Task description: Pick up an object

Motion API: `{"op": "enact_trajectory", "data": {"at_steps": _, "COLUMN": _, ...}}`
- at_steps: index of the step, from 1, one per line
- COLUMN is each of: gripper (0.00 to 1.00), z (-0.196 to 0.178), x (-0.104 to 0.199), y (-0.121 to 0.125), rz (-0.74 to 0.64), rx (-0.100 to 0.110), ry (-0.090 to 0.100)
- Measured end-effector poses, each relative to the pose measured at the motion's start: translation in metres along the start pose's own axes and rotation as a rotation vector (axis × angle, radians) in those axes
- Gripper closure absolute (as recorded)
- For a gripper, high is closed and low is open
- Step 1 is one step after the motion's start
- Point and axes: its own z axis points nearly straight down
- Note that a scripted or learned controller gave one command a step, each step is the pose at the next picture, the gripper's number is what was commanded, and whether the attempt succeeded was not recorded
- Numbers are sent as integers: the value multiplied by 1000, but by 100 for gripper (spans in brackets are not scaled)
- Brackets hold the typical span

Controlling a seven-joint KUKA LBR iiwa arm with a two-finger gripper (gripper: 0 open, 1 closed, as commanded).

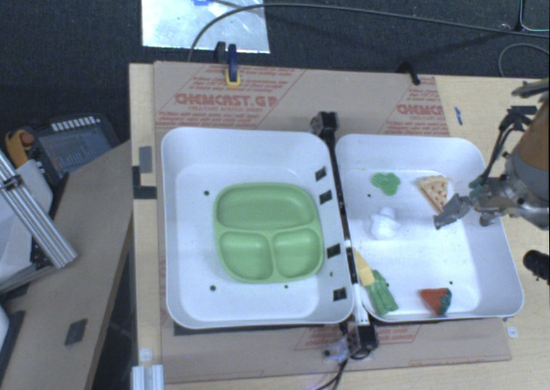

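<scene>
Your end effector [449,215] sits near the right bin's [494,289] right edge; I cannot tell its opening, and it may miss the pizza slice [434,191].

You look down from one fixed camera above the bench [284,88], at a slant. Both white bins [185,208] sit mid-frame, fairly near.

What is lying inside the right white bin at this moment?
The right bin holds a green piece, a pizza-like slice, a white lump, a yellow-and-green item and a red piece. The gripper covers some floor.
</scene>
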Motion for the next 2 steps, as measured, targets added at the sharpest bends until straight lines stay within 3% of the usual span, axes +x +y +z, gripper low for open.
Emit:
{"op": "enact_trajectory", "data": {"at_steps": 1, "gripper": 0, "z": -6, "x": 0, "y": 3, "rz": -4, "rx": -12, "ry": -3}}
{"op": "enact_trajectory", "data": {"at_steps": 2, "gripper": 0, "z": 48, "x": -9, "y": 6, "rz": -2, "rx": -8, "ry": -2}}
